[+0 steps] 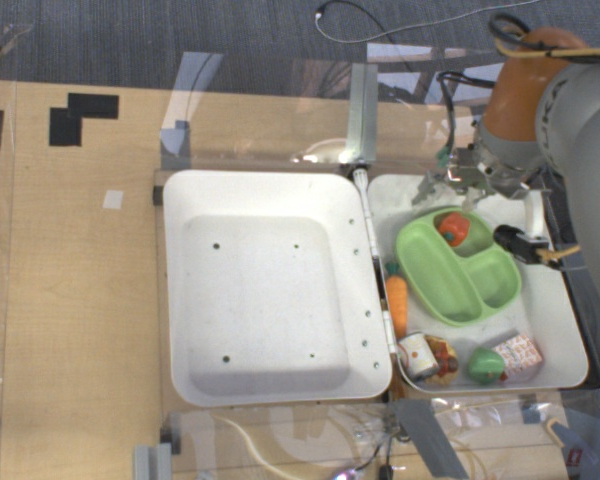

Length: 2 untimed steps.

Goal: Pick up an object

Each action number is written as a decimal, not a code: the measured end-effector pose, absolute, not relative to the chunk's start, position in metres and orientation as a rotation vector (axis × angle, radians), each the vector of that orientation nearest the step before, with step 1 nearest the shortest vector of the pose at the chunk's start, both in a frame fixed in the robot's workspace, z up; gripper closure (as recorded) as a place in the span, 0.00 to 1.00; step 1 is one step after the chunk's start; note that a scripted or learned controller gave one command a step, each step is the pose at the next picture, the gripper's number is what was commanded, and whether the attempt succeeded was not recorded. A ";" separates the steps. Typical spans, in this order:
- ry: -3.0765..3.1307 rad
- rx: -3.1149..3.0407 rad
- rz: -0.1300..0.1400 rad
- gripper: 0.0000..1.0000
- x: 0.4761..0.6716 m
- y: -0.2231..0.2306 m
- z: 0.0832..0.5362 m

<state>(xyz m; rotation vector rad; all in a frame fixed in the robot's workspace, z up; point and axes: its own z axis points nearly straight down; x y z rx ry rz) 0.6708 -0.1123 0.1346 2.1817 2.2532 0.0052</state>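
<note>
Red-orange round object (pixel 454 229) is seen in the upper compartment of a green divided dish (pixel 457 274) in the right bin (pixel 576 340), just below the gripper (pixel 467 183); whether the jaws are apart or together cannot be told. An orange carrot (pixel 397 305) lies along the bin's left wall. A small can (pixel 418 355), a green ball (pixel 486 366) and a red-patterned packet (pixel 520 353) lie near the front; no writing can be read. The left bin (pixel 263 283) sits alongside on the bench (pixel 70 268).

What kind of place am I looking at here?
Probably a robotics test lab: a grey robot arm with an orange band reaches over two shallow white plastic bins on a wooden bench, one holding toy food and a green divided plastic tray.
</note>
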 end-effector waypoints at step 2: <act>2.190 2.252 0.001 0.00 0.602 0.071 0.193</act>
